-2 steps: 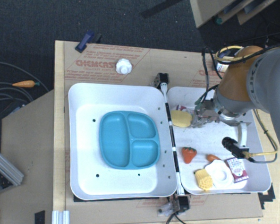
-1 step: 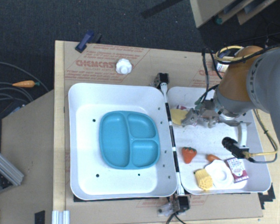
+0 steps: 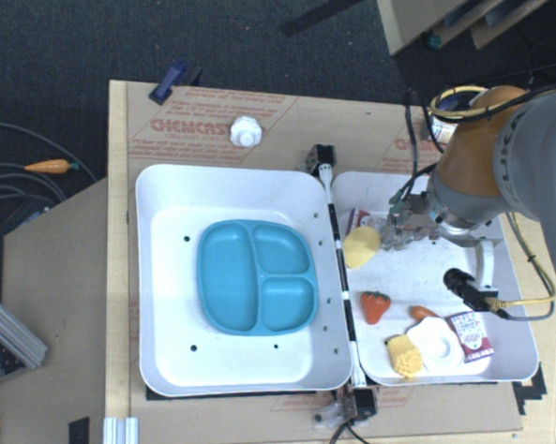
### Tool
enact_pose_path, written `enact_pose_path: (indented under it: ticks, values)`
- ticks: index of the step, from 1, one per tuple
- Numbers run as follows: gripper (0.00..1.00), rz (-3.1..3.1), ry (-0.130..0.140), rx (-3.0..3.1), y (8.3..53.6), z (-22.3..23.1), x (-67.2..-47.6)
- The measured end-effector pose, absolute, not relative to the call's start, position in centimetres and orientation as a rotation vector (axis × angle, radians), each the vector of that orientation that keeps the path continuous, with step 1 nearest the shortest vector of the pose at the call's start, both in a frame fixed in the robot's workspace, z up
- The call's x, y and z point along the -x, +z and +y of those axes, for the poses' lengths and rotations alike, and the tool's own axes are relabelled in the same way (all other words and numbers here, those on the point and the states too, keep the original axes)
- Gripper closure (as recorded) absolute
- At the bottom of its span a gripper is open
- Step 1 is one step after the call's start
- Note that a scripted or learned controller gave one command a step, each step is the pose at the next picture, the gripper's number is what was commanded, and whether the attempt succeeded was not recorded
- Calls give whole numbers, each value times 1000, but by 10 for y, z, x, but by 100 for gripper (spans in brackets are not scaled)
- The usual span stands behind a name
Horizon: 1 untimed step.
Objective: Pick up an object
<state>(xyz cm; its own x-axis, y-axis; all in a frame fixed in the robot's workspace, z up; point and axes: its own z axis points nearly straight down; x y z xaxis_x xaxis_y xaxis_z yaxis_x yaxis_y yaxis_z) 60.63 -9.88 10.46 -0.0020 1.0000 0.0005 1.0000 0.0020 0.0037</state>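
So two white bins are set side by side on the tabletop (image 3: 116, 253), which looks like a sheet of printed cardboard. The left bin (image 3: 166, 210) is taken up by a blue divided plate (image 3: 256, 276) with three compartments, laid roughly in the middle.

The right bin (image 3: 519, 358) is where all the small stuff is kept. A pale yellow rounded piece (image 3: 360, 247), lemon-ish, is parked near the bin's left wall. A red strawberry-looking thing (image 3: 375, 307) is found just below it. Further toward the front, a yellow corn-like piece (image 3: 402, 355) is placed right against a white flat item (image 3: 433, 344), with a small orange-red bit (image 3: 422, 313) poking out just above that. A little carton with a red and white label (image 3: 470, 333) is laid next to the white item on its right.

The arm (image 3: 507, 155) is brought in from the right, orange band visible above the wrist. The gripper (image 3: 397, 228) is lowered into the upper part of the right bin, just beside the pale yellow piece. Whether it's touching can't really be made out, and the opening of the gripper can't be told either, too blurry and dark there.

A white knob (image 3: 246, 132) and a blue clip (image 3: 168, 83) are seen on the far edge of the tabletop.
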Motion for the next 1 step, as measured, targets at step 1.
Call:
enact_pose_path:
  ticks: [1]
  values:
    - [0,2222,4,-2218,104,-99,-606]
